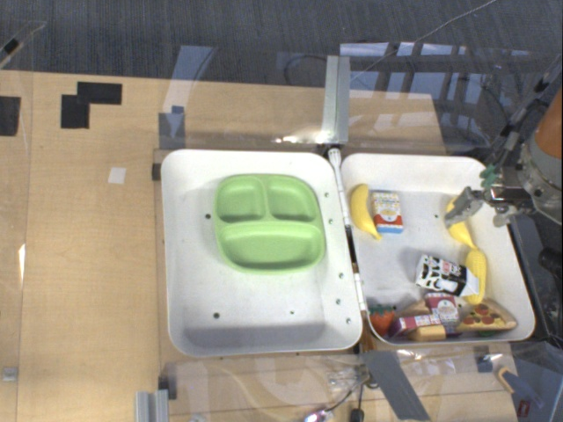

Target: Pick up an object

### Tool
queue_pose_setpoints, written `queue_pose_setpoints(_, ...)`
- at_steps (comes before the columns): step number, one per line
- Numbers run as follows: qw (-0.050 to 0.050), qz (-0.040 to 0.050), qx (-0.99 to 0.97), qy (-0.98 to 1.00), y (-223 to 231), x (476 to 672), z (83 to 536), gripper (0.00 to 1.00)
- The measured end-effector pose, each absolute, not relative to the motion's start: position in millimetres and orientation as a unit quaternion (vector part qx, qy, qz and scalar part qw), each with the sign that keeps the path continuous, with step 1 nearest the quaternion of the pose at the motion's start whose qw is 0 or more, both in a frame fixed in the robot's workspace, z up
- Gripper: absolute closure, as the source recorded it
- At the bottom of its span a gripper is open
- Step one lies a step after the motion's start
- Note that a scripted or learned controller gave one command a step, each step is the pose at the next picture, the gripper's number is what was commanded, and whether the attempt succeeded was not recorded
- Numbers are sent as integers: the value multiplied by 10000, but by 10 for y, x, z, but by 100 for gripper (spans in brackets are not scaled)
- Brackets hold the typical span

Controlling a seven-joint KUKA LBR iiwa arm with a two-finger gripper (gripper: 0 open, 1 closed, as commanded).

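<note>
1. Looking down on the counter (79, 236), we see two white bins side by side: the left bin (189, 306) holds a green divided plate (266, 221), and the right bin (413, 253) holds the loose items.
2. We count in the right bin a yellow banana (362, 211) near the divider, a small red and white carton (386, 211) just beside it, a black and white patterned packet (441, 275) near the middle, a second banana (476, 272) along the right wall, and a jumble of toy food (440, 317) in the near corner.
3. We find the pincer (464, 206) at the upper right of the right bin, reaching in from the right on the grey arm (528, 183).
4. We see a yellow piece (459, 231) right at the pincer's tips, but we cannot tell whether the pincer is wide, narrow or closed on it, since the fingers blur into the object from this angle.
5. We judge the task as not yet done: no object is visibly lifted clear of the bin, and every item appears to rest on the bin floor.
6. We judge that what remains is a firm close on one object, most likely the yellow piece under the tips, and then a lift clear of the bin wall.
7. We note the risk that a curved, smooth piece may slip out as the pincer closes.
</note>
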State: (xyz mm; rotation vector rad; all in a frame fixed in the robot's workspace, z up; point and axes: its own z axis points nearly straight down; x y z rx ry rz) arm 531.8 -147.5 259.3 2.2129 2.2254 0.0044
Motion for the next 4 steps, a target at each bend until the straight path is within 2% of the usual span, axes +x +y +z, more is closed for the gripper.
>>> queue_pose_setpoints(1, 12, 12, 6594, 7518, -1812, 5634, 1265, 0)
queue_pose_setpoints(2, 63, 34, 6549, 7557, -1990, 5976, 897, 0)
queue_pose_setpoints(3, 84, 64, 6539, 7565, -1971, 6006, 1027, 100)
queue_pose_setpoints(4, 30, 18, 6965, 7176, -2056, 5671, 1729, 100)
